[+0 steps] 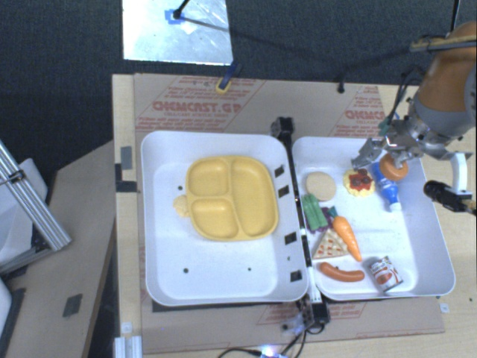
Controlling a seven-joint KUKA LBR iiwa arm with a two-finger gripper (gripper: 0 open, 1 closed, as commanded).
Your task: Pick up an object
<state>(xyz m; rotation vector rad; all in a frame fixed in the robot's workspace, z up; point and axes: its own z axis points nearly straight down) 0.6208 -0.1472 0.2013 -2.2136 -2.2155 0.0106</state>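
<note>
Cardboard printed "CHEMCAST" in red covered the counter (127, 222) under two white bins, with dark carpet beyond and a silvery sheet (177, 21) lying on it. A yellow divided plate (227, 198) sat in the left bin (160, 274). The gripper (386, 154) hung over the right bin's (432, 252) far corner, just above a blue bottle (390, 185) with an orange cap; how far the fingers stood apart could not be told. Nearby lay a carrot (346, 236), sausage (342, 273) and can (384, 273).
</note>
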